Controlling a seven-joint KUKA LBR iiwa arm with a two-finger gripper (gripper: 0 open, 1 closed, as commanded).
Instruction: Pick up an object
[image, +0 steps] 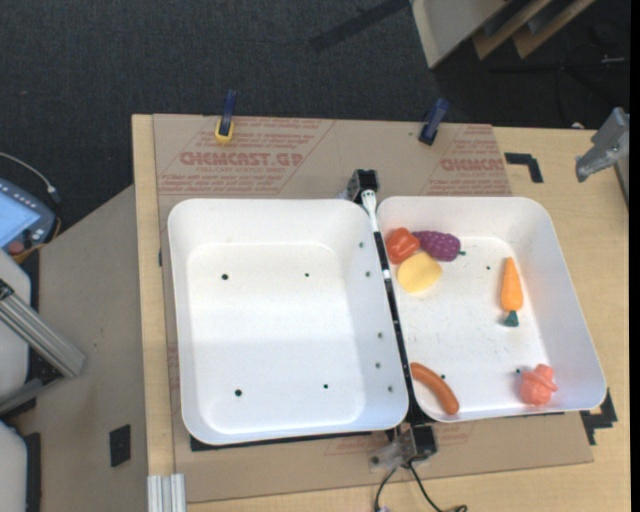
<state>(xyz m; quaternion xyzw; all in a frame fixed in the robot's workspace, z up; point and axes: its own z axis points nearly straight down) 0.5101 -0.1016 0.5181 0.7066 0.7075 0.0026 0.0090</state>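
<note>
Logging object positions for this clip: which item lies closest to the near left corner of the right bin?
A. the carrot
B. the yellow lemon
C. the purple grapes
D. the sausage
D: the sausage lies by the near left corner of the right bin, while the carrot, purple grapes and yellow lemon sit farther back.

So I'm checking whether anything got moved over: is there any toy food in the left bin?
No, the carrot, sausage, grapes and the other pieces all lie in the right bin.
</note>
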